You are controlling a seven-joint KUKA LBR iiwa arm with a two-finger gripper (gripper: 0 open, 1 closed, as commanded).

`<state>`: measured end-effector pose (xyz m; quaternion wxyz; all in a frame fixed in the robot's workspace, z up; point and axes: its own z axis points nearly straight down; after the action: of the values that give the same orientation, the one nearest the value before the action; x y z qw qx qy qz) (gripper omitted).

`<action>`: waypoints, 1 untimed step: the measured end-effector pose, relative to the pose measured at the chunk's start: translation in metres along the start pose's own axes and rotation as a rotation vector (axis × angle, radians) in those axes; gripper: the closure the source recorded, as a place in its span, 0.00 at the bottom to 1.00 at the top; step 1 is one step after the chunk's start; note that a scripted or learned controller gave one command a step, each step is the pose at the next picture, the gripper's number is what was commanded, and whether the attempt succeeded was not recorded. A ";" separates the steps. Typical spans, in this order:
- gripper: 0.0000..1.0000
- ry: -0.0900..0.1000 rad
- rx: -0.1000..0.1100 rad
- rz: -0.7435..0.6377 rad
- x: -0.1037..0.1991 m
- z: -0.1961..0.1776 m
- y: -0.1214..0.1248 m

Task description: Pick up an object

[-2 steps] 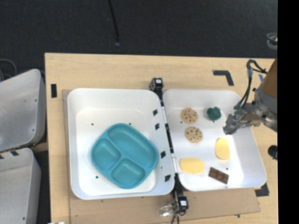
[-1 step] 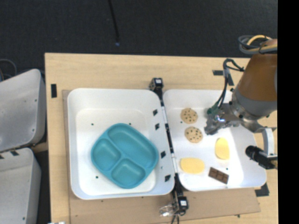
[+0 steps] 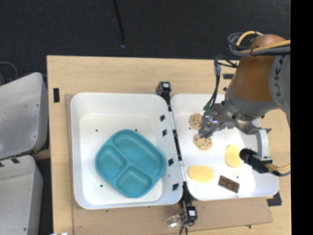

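Left bin (image 3: pixel 78 131): a teal divided plate (image 3: pixel 129 162) is lying flat in it, three compartments facing up, sitting toward the bin's near side.

Right bin (image 3: pixel 186 104), landmark for the rest: five food pieces are lying on its floor. A chocolate-chip cookie (image 3: pixel 194 120) is resting near the bin's left wall, far half. A second cookie (image 3: pixel 201 142) is lying just nearer than the first. A pale yellow oval piece (image 3: pixel 201 173) is sitting toward the bin's near-left corner. A brown chocolate bar (image 3: pixel 228 183) is lying tilted near the bin's near edge. A yellow rounded piece (image 3: pixel 233 156) is sitting mid-bin, right of the cookies.

Arm: reaching in over the bin's right side, orange band uppermost, wrist pointing down. The gripper (image 3: pixel 209 126) is hanging between the two cookies, just right of them; whether it is touching either, cannot tell. Finger spread is not readable.
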<state>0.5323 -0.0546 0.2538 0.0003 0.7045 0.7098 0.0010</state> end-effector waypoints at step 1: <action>1.00 0.000 0.001 -0.001 0.048 -0.004 0.007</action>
<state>0.5387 -0.0063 0.2578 0.0000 0.7043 0.7099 0.0008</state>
